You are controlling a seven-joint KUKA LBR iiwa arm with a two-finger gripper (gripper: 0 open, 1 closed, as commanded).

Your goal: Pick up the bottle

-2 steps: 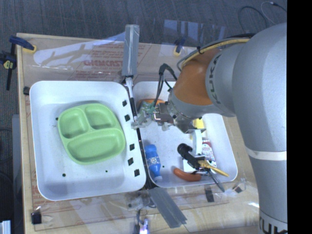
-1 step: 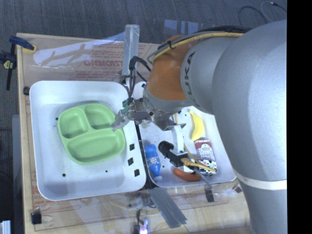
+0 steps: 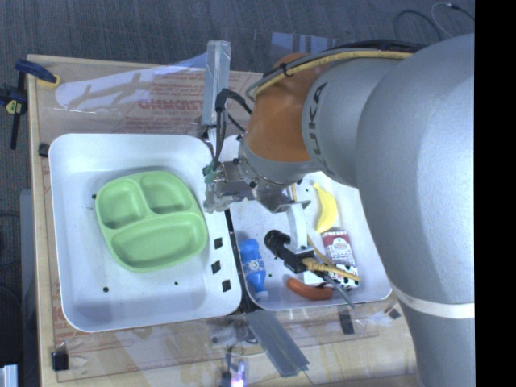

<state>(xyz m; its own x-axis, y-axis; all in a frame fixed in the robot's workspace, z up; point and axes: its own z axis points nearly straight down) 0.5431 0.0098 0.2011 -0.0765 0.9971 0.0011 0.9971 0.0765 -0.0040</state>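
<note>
1 bottle [image 3: 252, 266], 1 banana [image 3: 326, 210], 1 sausage [image 3: 309, 289], 1 grn plate [image 3: 149, 220]

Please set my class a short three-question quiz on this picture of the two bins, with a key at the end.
1. True or false: the green plate lies in the view's left bin.
2. Choose one. The blue bottle lies: (A) on the plate; (B) in the right bin, close to the wall between the bins; (C) on the bench outside both bins.
3. Fill the gap: the yellow fruit in the right bin is a ____.

Key: 1 true; 2 B; 3 banana.
</note>
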